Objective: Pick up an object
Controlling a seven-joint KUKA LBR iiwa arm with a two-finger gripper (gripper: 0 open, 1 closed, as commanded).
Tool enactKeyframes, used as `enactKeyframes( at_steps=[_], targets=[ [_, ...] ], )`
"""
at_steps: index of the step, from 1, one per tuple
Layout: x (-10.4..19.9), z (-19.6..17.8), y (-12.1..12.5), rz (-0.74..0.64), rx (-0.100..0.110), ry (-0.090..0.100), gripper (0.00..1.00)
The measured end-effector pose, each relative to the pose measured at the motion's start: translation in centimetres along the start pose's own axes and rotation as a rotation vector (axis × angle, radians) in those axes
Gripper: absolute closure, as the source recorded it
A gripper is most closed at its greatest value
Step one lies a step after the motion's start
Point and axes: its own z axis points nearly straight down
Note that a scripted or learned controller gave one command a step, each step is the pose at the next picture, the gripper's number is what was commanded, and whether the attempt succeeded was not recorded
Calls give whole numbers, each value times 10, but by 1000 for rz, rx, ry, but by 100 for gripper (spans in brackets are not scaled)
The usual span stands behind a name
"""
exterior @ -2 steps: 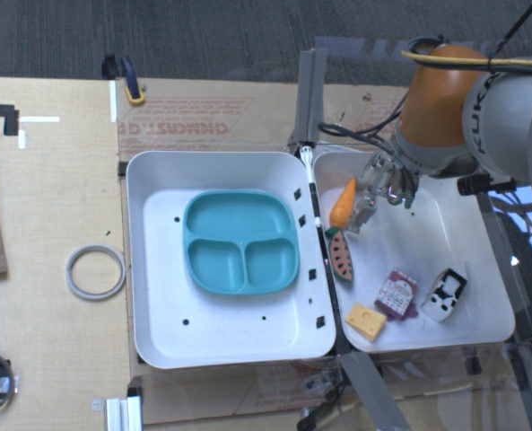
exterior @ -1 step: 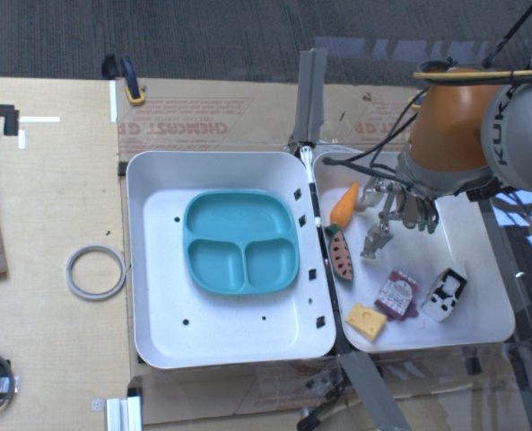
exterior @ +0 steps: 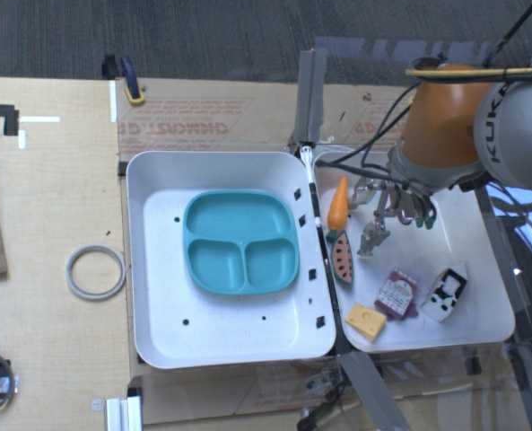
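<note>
Objects: 5, all lying on the floor of the right bin (exterior: 481,268).
Bench (exterior: 50,178): 1, pale wood, bearing everything else.
Cardboard (exterior: 203,119): 1 sheet under the bins, with red print that runs upside down and is too blurred to read surely.
Bins: 2, white and shallow, side by side and touching; the left bin (exterior: 158,330) holds 1 thing, the right holds 5.
Arm (exterior: 508,133): 1, grey with an orange band, reaching in from the right; letters "KU" read on its shell.
Plate (exterior: 241,241): 1, teal, 3 compartments, flat in the middle of the left bin.
Ring (exterior: 96,271): 1, grey, flat on the bench left of the bins.
Claw (exterior: 393,221): 1, hanging over the back half of the right bin, just right of the carrot; whether it is spread or pressed together, cannot tell.
Carrot (exterior: 338,205): 1, orange, by the right bin's left wall.
Melon slice (exterior: 342,259): 1, just in front of the carrot.
Packet (exterior: 396,294): 1, maroon, label too small to read.
Cow toy (exterior: 445,294): 1, black and white, just right of the packet.
Cheese (exterior: 366,321): 1 yellow wedge, near the front left corner.
</note>
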Motion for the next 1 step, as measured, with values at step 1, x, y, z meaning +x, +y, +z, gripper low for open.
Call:
enactKeyframes(
  at_steps=[1],
  targets=[
    [-1,-9,-1,6,-2,-4,100]
  ],
)
